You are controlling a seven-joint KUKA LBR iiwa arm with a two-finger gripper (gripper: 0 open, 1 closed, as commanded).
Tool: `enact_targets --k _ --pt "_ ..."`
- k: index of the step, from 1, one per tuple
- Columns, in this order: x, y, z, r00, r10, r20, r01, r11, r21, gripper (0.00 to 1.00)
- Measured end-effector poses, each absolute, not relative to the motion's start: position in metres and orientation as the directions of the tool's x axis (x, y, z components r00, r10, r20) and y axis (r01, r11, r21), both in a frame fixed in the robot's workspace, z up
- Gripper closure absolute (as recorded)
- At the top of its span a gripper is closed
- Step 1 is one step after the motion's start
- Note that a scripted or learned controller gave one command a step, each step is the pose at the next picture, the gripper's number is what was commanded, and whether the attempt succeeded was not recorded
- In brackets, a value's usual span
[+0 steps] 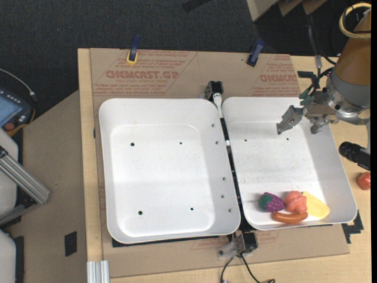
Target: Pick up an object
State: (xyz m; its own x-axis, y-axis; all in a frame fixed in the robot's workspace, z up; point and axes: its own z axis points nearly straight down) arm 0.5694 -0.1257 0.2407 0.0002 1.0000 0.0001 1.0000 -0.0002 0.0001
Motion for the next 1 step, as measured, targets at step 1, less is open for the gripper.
enact_targets --k 1 --pt "0.5312 -0.1035 0.3645 -0.003 1.0 -0.002 1.0 0.003 0.015 0.0"
